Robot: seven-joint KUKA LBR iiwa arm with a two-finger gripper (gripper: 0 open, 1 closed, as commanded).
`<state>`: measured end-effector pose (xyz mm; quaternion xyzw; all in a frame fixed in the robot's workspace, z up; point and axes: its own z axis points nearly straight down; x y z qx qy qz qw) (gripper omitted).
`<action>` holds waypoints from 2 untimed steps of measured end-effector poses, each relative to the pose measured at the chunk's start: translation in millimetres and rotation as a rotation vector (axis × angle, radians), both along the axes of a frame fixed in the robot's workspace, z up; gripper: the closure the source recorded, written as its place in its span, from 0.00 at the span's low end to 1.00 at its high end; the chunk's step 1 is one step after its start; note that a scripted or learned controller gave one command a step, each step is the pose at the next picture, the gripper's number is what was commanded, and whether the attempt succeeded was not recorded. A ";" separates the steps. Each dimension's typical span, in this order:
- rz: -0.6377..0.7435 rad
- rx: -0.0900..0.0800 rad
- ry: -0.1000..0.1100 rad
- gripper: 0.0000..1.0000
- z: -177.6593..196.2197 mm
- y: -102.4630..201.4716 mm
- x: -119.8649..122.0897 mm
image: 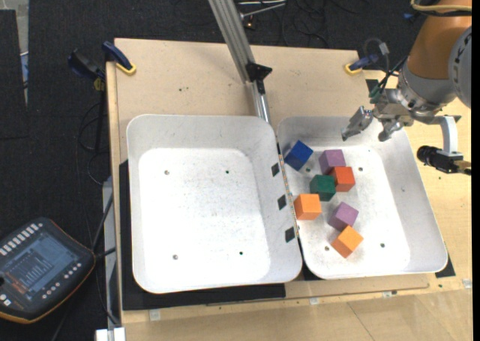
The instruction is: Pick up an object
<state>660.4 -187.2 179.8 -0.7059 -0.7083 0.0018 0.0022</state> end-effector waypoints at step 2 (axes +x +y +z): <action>0.000 -0.001 -0.005 0.00 -86.0 5.7 1.0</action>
